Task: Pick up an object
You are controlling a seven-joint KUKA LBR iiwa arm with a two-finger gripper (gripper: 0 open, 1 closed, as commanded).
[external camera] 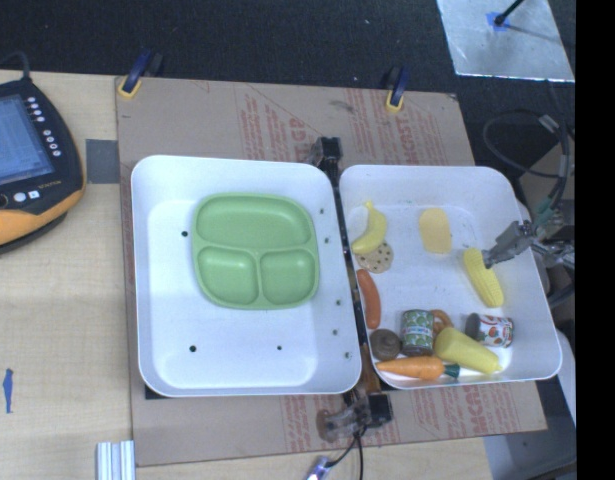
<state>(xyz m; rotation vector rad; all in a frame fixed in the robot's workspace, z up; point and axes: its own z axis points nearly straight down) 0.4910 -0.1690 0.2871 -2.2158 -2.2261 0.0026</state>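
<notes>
We see the gripper (499,251) reaching in low from the right over the right bin (507,183), its tip just beside the top end of the corn cob (483,277). We cannot tell its state. The left bin (157,268) holds a green divided plate (256,251).

In the right bin we see a heap of toy food. A yellow plastic banana (370,231) curves by the left wall, touching a brown spotted cookie (378,258). Below them an orange-red sausage (369,298) lies lengthwise. A pale yellow block (436,230) rests apart, mid-bin. A yellow corn cob (483,277) lies tilted at the right. Along the near wall sit a green labelled can (418,331), an orange carrot (415,369) and a yellow pepper-like piece (468,351).
</notes>
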